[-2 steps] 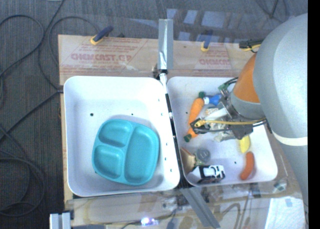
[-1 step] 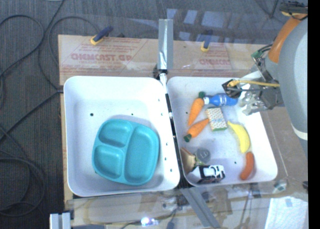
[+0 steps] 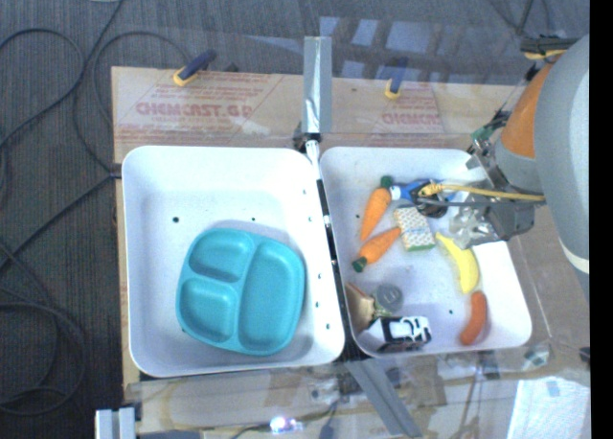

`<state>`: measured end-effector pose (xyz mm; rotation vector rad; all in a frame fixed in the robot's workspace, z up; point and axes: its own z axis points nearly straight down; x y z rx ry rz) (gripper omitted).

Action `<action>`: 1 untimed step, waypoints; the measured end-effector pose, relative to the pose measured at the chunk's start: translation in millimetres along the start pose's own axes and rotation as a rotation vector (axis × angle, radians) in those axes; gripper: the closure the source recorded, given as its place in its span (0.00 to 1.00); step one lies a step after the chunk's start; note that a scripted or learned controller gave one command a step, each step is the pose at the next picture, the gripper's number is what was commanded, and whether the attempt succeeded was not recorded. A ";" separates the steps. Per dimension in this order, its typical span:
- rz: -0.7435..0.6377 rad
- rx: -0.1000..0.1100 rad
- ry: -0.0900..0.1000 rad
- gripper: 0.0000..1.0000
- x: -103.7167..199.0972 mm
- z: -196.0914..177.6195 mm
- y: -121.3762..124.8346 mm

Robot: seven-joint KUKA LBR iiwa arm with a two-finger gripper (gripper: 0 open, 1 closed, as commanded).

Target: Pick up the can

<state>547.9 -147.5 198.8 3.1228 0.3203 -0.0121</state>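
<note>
The can [image 3: 389, 295] is a small grey tin, seen from its round top, in the lower left part of the right bin [image 3: 517, 308]. A brown wedge-shaped item [image 3: 359, 306] lies just to its left, and a black and white item [image 3: 406, 331] just below it. My gripper [image 3: 472, 221] hangs over the right side of that bin, up and to the right of the can and well apart from it. It is just above the top end of a yellow banana [image 3: 465, 265]. Nothing is visibly held.
The right bin also holds two orange carrots [image 3: 376, 212] [image 3: 380, 245], a speckled sponge block [image 3: 414, 228], a blue item [image 3: 414, 190] and a red sausage [image 3: 473, 318]. The left bin [image 3: 153, 188] holds a teal divided plate [image 3: 241, 288]. The grey arm [image 3: 565, 140] comes in from the right.
</note>
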 end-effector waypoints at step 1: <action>0.000 -0.002 0.001 1.00 41.8 37.5 26.4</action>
